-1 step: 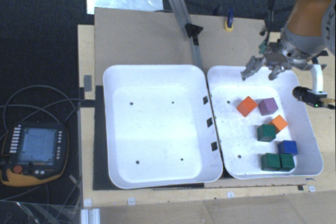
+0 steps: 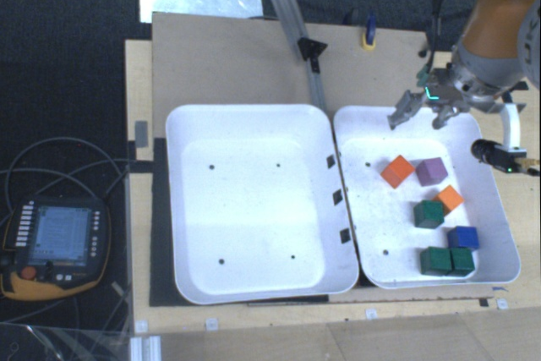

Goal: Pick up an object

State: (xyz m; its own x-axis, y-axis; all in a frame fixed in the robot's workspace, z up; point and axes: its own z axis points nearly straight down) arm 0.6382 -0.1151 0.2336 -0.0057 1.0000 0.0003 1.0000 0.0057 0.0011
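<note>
A pendant (image 2: 52,248) with cables lies left of the counter (image 2: 228,55), no writing on it legible; next comes the left bin (image 2: 254,116), then the right bin (image 2: 365,124). In the right bin lie an orange cube (image 2: 397,172), purple cube (image 2: 432,171), small orange cube (image 2: 450,199), green cube (image 2: 428,213), blue cube (image 2: 463,237) and green block (image 2: 448,260). The end effector (image 2: 423,112) hangs over that bin's far rim, fingers spread, empty, apart from the cubes.

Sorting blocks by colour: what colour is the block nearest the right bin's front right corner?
Green; that block shows best in the camera view, just below a blue one.
</note>
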